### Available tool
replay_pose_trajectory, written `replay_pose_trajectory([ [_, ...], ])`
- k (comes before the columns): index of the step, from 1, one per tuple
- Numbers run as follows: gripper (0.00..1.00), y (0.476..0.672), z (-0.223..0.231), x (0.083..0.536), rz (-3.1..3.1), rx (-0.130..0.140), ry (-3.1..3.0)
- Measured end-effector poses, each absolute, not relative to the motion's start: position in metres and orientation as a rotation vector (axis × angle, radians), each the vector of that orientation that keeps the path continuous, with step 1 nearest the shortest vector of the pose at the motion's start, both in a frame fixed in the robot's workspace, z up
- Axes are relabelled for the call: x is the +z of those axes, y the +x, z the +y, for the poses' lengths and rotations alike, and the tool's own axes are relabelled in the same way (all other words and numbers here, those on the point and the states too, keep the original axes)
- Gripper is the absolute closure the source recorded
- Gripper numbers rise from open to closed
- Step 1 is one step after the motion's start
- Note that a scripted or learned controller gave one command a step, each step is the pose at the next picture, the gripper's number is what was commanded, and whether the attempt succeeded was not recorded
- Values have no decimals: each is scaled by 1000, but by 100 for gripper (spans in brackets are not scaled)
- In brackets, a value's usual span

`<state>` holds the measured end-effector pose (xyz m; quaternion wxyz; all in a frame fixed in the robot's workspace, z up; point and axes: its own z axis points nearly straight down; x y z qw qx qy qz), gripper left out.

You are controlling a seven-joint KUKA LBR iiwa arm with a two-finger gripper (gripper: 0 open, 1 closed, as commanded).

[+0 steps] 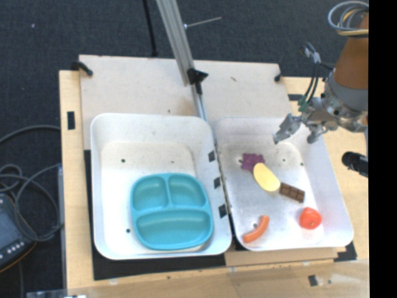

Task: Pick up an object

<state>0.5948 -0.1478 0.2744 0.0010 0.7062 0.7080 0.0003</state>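
Wooden bench on dark carpet, seen from above.

The light wooden bench [74,228] stands on a dark blue-grey carpet [37,36] that surrounds it on the far and left sides. A pale board [136,89] lies flat on the bench's far half. From the bench's far middle a slanted aluminium pole [175,33] rises toward the top edge. Left of the bench, black cables [25,166] loop over the carpet beside a dark device [11,238].
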Motion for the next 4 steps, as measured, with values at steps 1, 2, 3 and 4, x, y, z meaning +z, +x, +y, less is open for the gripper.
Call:
replay_pose_trajectory([
  [1,0,595,-148,274,2222,1,2218],
  [2,0,593,-139,225,2223,-5,2222],
  [3,0,601,-135,172,2225,-5,2221],
  [4,0,597,-143,111,2222,-7,2224],
])
